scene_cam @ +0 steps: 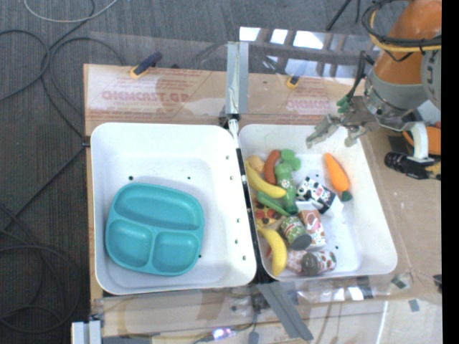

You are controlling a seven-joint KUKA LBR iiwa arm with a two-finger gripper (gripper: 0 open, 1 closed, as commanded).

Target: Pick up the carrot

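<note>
Carrot placement is recorded first: in the camera view it lies in the right bin, near that bin's far right corner, orange body slanted with its green tip pointing toward the right rim. It rests apart from the other items, with bare white floor around most of it.

The gripper is seen above the far rim of the right bin, just beyond the carrot. Its two fingers are spread wide apart, and nothing is held between them. The fingers are not in contact with the carrot. The grey arm with its orange band is seen entering at the upper right.

The remaining contents are grouped along the left and middle portion of the right bin. A yellow banana is laid near the left rim, and a second banana is located toward the near left corner. A red sausage and a green toy are positioned toward the far edge. A black-and-white cow-patterned block is placed just beside the carrot on its left. Several small printed cans are clustered toward the near edge.

The left bin carries a teal divided plate, which is set toward the near left corner. The two bins are seated side by side on the bench.
</note>
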